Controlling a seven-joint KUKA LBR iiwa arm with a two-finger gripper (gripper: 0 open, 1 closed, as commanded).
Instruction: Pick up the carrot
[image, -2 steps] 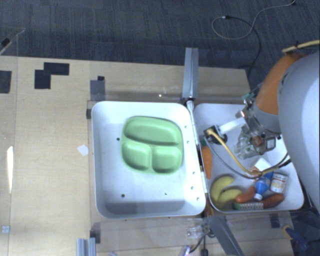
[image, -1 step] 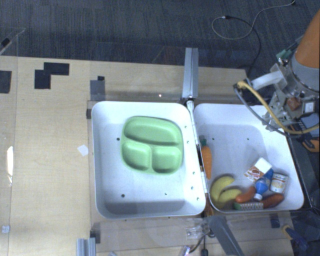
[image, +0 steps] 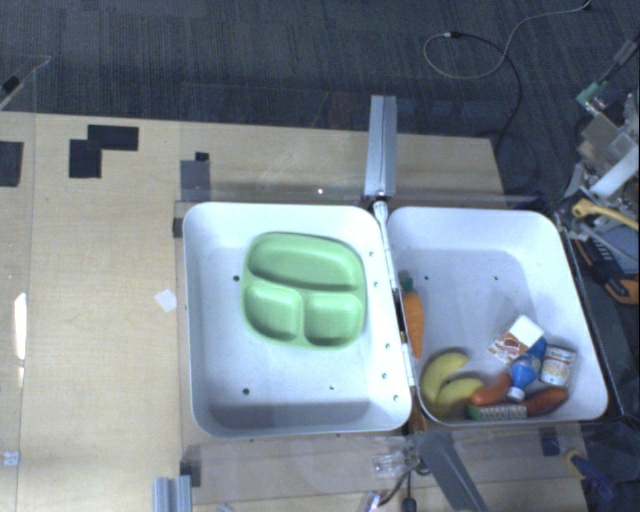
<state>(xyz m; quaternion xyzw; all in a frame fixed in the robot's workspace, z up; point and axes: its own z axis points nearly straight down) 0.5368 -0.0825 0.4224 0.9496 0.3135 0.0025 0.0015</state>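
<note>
In the right bin (image: 480, 260), the carrot (image: 413, 322) is laid along the left wall, close to two bananas (image: 448, 378) and small packs (image: 530, 360) that are heaped together and hard to tell apart, while a green tray (image: 304, 290) is kept in the left bin (image: 215, 330).

Counts for you, all placed relative to the divider (image: 392, 300) between the bins: 2 white bins, left bin (image: 205, 330) and right bin (image: 500, 235). Left of divider: 1 green compartment tray (image: 303, 288), 3 wells. Right of it, touching it: 1 carrot (image: 412, 318). Further right: 2 bananas (image: 448, 378), 2 red sausage-like pieces (image: 492, 390), 1 blue-capped bottle (image: 523, 372), 1 small carton (image: 515, 340), 1 small can (image: 557, 366).
</note>
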